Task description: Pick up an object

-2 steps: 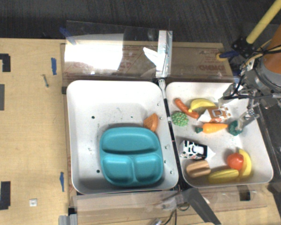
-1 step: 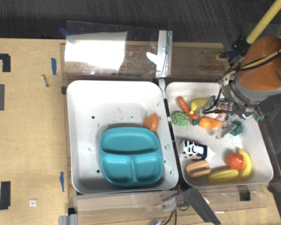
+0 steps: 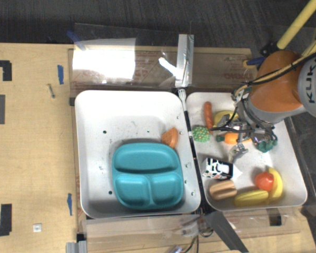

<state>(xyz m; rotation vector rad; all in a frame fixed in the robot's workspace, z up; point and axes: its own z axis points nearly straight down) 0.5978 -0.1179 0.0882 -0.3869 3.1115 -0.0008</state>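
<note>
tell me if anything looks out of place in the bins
One small orange piece lies alone in the left white bin beside the teal compartment tray, while the other toy foods sit in the right bin.

- Arm (image 3: 284, 83): cut off by the right edge; its orange band covers part of the right bin (image 3: 297, 191), back right corner included.
- Pincer (image 3: 246, 138): fingertips lost in cables and small parts; open or closed cannot be told.
- Small orange item (image 3: 230, 138) and yellow item (image 3: 223, 118): partly hidden by the pincer's cables; neither can be identified.
- Teal-green item (image 3: 265, 145): tucked under the wrist, too small to name.
- Orange piece (image 3: 170, 137) in left bin (image 3: 95, 141): lower edge hidden by the teal tray (image 3: 146, 175).
- Counter (image 3: 26, 141): cut off at left and bottom edges.
</note>
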